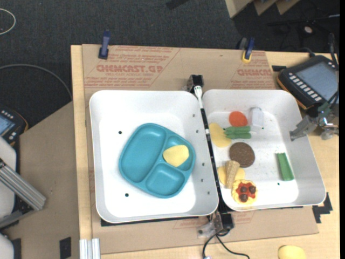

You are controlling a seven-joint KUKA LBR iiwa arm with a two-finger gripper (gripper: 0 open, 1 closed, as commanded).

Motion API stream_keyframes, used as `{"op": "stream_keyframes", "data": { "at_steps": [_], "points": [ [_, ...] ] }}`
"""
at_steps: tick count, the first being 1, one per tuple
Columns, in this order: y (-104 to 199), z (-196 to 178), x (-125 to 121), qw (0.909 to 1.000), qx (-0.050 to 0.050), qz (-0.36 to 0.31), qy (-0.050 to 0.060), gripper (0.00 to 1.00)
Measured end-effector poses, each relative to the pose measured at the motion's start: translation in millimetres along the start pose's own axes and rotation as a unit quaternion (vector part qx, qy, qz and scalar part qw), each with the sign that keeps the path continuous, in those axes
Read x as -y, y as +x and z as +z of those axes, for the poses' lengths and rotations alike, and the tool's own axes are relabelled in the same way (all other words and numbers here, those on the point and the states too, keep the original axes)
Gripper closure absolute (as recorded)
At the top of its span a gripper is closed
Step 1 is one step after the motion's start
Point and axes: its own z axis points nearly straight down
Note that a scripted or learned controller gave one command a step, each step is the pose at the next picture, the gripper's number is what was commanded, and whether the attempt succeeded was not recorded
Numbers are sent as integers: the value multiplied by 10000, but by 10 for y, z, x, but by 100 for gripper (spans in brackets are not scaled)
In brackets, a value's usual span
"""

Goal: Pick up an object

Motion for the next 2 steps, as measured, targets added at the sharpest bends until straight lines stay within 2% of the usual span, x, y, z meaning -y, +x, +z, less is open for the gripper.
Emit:
{"op": "stream_keyframes", "data": {
  "at_steps": [1, 2],
  "points": [
    [479, 924, 300, 10000, -34, -11, 61, 0],
    [661, -450, 245, 10000, 13, -19, -80, 0]
  ]
}}
